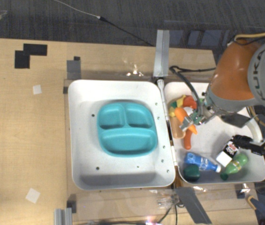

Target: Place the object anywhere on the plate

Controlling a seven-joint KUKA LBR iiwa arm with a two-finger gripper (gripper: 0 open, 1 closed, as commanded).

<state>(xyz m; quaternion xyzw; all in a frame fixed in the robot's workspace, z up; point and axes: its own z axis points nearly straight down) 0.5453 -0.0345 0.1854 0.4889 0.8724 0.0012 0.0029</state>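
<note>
A teal plate [125,128] with three compartments lies in the middle of the left bin [83,102]. My gripper [191,121] hangs low over the upper left part of the right bin [256,172], right above a cluster of toy food. An orange carrot-like piece [188,138] pokes out just below the gripper, and another orange piece [180,112] lies to its left. Whether either one is held is hidden by the wrist.
Red, yellow and green toy pieces [181,101] and a brown stick [174,128] sit by the bins' dividing wall. A blue bottle [201,162] and a dark green lump [192,173] lie at the right bin's front. A green bottle [234,164] lies at the front right.
</note>
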